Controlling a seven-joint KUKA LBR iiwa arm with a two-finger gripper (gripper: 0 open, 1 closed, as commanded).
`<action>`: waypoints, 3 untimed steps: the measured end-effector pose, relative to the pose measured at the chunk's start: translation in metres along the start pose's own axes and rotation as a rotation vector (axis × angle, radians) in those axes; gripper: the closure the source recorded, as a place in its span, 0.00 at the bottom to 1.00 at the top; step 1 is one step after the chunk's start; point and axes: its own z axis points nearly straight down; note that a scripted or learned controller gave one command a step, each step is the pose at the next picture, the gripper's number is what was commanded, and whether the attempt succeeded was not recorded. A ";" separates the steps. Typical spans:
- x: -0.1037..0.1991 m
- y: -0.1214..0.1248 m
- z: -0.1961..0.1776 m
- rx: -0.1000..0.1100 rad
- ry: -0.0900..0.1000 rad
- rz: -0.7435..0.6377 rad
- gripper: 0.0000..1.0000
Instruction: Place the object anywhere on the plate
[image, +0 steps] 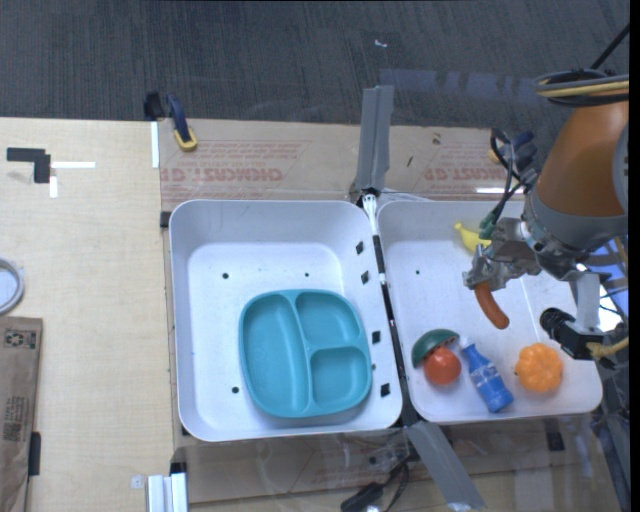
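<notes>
Writing: mirrored red print on the cardboard strip (300, 160) behind the bins, unreadable.
Bins: two; left bin (200, 300) holds one teal three-compartment plate (303, 352).
Gripper (487, 283): over the right bin (430, 250), fingers clamped on one sausage (492, 305).
Loose there: one banana (468, 236), tomato (441, 367), blue bottle (487, 377), orange (540, 368).

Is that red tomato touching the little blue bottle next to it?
Touching. The camera view shows the tomato pressed against the blue bottle near its white cap, with no white bin floor between them.
</notes>
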 end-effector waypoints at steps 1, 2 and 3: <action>0.072 -0.032 0.032 0.002 0.001 -0.131 1.00; 0.130 -0.051 0.031 0.001 0.001 -0.314 1.00; 0.130 -0.051 0.031 0.000 0.001 -0.313 0.00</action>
